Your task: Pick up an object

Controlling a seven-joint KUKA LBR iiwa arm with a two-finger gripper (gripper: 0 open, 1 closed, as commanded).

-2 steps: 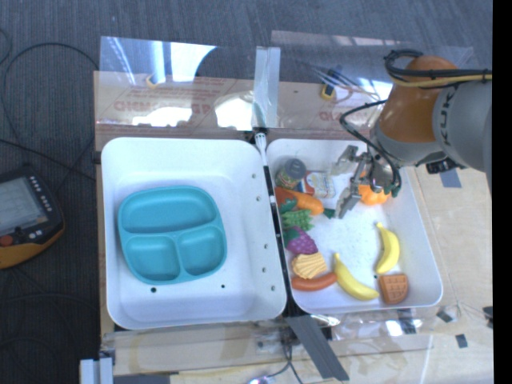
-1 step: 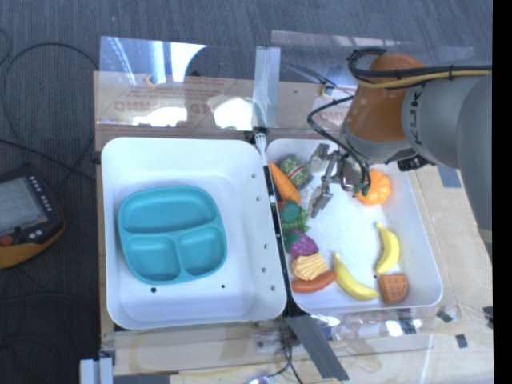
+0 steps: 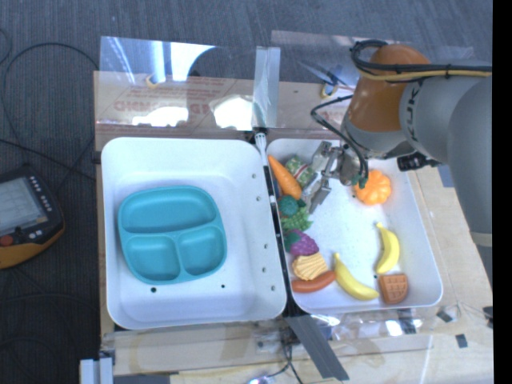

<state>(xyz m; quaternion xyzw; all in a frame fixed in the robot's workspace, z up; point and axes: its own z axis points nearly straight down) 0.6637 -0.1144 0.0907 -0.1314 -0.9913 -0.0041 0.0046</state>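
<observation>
The right bin holds several toy foods. An orange carrot and a green packet lie at its far left. Below them are a broccoli, purple grapes, a yellow ridged piece and a red sausage. Two bananas, a brown waffle and an orange pumpkin lie to the right. My gripper hangs low over the bin's far left part, just right of the carrot and above the broccoli. It is open, and I see nothing between its fingers.
The left bin carries a teal divided plate. A ridge separates the two bins. Clear plastic panels stand behind the bins. A handheld pendant lies off the bench at the left.
</observation>
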